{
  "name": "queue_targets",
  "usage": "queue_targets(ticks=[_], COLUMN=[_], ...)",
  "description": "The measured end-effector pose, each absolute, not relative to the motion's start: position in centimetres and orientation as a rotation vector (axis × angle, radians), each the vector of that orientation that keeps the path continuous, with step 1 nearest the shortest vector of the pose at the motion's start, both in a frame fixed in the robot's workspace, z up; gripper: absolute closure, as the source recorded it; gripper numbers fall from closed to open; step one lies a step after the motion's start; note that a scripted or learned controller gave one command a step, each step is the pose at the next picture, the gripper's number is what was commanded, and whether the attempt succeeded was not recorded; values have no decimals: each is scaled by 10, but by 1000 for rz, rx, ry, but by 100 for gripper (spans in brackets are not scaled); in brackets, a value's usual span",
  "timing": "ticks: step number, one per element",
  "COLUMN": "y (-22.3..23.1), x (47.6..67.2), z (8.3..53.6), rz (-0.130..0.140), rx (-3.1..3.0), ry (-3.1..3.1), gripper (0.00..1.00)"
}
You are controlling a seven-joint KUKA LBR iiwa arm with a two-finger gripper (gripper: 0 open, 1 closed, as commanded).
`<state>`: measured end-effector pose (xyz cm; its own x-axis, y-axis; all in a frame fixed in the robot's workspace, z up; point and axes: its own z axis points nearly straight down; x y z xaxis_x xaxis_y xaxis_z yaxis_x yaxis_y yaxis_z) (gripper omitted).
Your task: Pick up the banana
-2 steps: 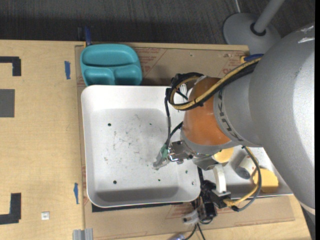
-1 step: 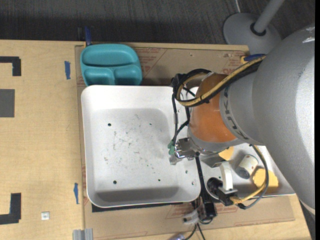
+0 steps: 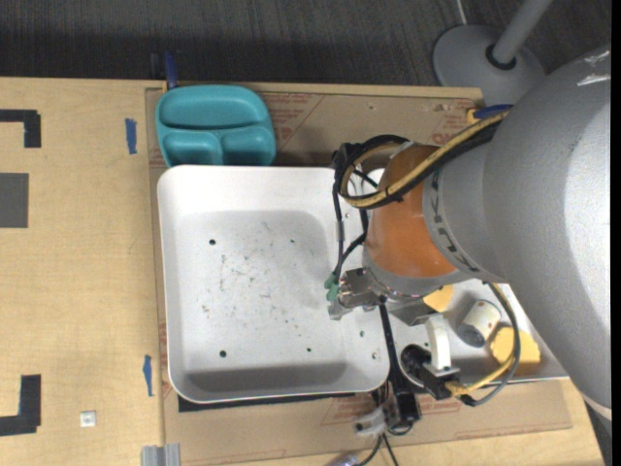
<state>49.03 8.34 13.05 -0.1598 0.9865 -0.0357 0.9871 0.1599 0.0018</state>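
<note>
The banana (image 3: 506, 348) lies at lower right, in the right bin (image 3: 485, 294), mostly covered by the arm (image 3: 505, 202). Tool state cannot be determined. Two white bins: the left bin (image 3: 252, 260) occupies centre frame. One teal tray (image 3: 215, 124) sits above it on the counter (image 3: 68, 260).

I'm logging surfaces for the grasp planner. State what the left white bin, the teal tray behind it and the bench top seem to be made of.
White bin: likely moulded plastic, smooth, satin, scuffed with dark specks. Teal tray: likely plastic, rounded glossy compartments. Bench top: looks like matte brown cardboard or fibreboard, with taped marks.
</note>
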Motion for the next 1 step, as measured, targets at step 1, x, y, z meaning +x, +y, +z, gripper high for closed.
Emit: queue_targets(ticks=[1], y=[83], x=[490], z=[131], rz=[-35], rx=[1992], ry=[2394], gripper=[100])
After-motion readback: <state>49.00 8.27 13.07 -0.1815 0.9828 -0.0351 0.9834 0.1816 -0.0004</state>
